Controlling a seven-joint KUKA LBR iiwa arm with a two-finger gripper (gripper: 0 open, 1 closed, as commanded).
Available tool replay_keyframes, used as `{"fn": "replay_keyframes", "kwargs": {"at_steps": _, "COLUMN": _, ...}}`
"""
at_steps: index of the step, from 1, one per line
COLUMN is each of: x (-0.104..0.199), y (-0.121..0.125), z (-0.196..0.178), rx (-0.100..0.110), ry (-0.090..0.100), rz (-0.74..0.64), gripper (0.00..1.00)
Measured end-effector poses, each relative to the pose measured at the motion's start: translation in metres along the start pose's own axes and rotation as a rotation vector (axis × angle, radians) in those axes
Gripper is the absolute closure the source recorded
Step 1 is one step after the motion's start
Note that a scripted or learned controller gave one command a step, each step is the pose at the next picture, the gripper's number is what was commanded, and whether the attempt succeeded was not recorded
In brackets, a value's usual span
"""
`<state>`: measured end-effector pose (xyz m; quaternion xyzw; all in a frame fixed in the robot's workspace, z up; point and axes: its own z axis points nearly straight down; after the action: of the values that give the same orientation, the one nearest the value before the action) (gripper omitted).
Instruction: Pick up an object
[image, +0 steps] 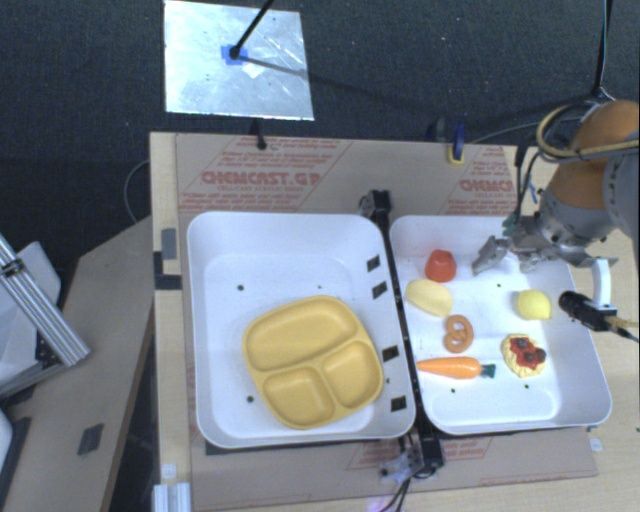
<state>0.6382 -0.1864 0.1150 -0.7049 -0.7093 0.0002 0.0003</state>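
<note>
The left bin (205, 300) was mostly taken up by a yellow tray (313, 359) set toward its near side; bare floor ran along its far wall and left wall. In the right bin (570, 400), six items crowded the middle: a red piece (440, 265), a pale potato (429, 297), a pretzel (458, 332), a carrot (455, 368), a lemon (534, 304) and a pizza slice (524, 354). The potato, pretzel and carrot lay near one another, leaving narrow gaps. Open floor remained along the near edge and at the far left corner. The gripper (497, 255) hung over the far side, seemingly just above the floor, beside the red piece. A black divider (392, 300) stood between the bins.
</note>
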Motion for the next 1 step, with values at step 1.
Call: {"fn": "replay_keyframes", "kwargs": {"at_steps": 1, "x": 0.0004, "y": 0.0005, "z": 0.0315, "rx": -0.001, "ry": -0.001, "rz": -0.001, "gripper": 0.0}}
